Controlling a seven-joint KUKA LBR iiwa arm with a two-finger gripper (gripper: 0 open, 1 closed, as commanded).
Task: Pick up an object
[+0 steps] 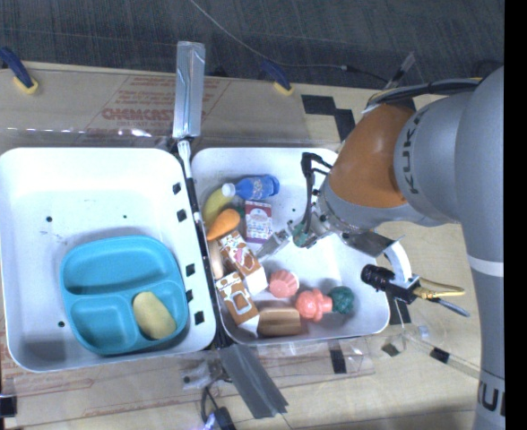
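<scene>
My gripper (299,236) hangs low over the middle of the right bin (358,321), under the arm's orange band. It is just right of a small red box (257,220) and above a pink shell-shaped toy (283,283). I see nothing held in it. Other toys in this bin include a blue bottle (255,188), a yellow banana (215,203), an orange carrot (223,224), two printed cartons (237,276), a brown bread roll (278,320), a red-pink toy (313,304) and a dark green toy (341,300).
The left bin (84,177) holds a blue compartment tray (111,276) with a yellow-green oval fruit (154,314) in its lower right compartment. A ridge (194,231) divides the two bins. The arm covers the right bin's right side.
</scene>
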